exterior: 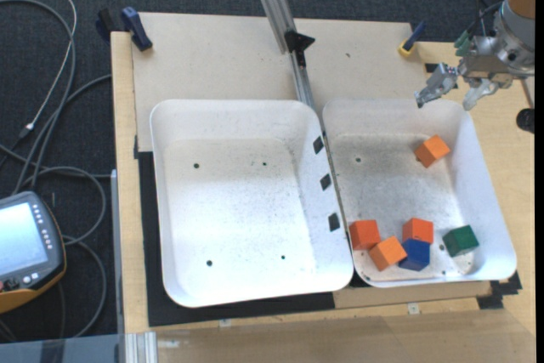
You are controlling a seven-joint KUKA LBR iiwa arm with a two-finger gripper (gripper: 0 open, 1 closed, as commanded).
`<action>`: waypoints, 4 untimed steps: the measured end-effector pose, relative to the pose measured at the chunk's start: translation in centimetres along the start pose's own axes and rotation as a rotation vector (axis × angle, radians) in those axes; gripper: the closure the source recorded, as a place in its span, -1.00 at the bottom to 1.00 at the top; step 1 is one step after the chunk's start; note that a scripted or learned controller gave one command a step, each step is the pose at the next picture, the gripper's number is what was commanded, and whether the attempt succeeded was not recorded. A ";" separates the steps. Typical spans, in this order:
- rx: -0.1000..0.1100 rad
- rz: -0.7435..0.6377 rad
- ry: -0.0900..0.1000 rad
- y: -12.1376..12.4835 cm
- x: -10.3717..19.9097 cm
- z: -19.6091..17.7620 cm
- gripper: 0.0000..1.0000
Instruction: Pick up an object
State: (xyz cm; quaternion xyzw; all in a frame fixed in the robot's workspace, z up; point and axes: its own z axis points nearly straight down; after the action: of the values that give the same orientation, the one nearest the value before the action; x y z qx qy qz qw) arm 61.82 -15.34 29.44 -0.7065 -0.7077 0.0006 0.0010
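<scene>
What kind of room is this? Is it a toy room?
Probably a robot lab: a robot's tool hangs open over a white bin of colored blocks, with cables on the floor.

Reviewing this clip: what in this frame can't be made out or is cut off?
- Arm: cut off by the camera view's right edge above the wrist.
- Blue block: partly hidden by the orange blocks touching it.
- Handheld screen: cut off by the left edge; its display is too washed out to read.
- Dark marks in the left bin: too small to identify.
</scene>
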 end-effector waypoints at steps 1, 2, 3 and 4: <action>0.008 0.005 0.001 0.5 -5.2 11.0 -1.00; -0.008 0.001 -0.002 1.7 -5.7 16.4 -1.00; 0.000 -0.001 0.000 0.4 -3.0 19.5 -1.00; -0.004 0.001 0.000 0.5 -3.0 18.3 1.00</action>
State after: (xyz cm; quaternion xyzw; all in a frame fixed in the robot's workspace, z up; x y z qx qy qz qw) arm 62.26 -18.36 11.11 -0.7068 -0.7074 -0.0008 -0.0003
